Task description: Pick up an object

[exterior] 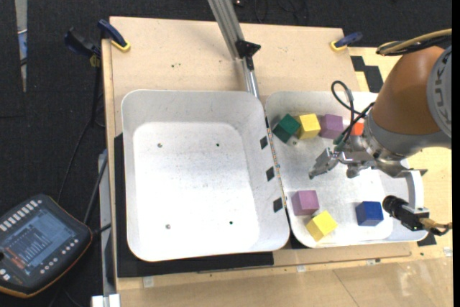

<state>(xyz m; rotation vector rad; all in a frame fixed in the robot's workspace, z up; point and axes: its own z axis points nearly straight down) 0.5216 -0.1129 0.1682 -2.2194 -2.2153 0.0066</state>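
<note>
Hovering over the middle of the right bin (402, 230), the gripper (321, 167) points left from the wrist, and I see its two thin fingers slightly parted with nothing between them. On my screen the tips sit above bare white floor, apart from every block.

At the far end of that bin I count a row of three: a green block (287, 128) nearest the divider, a yellow block (310, 125) touching its right side, then a purple block (331, 125) just beside that. A small orange piece (357, 129) shows next to the arm's cable.

Nearer to me lie a second purple block (305, 201), with a second yellow block (321, 224) just in front of it, and a blue block (369, 213) off to the right, near the wrist.

To the left, the left bin (144, 111) shows only speckled floor.
</note>
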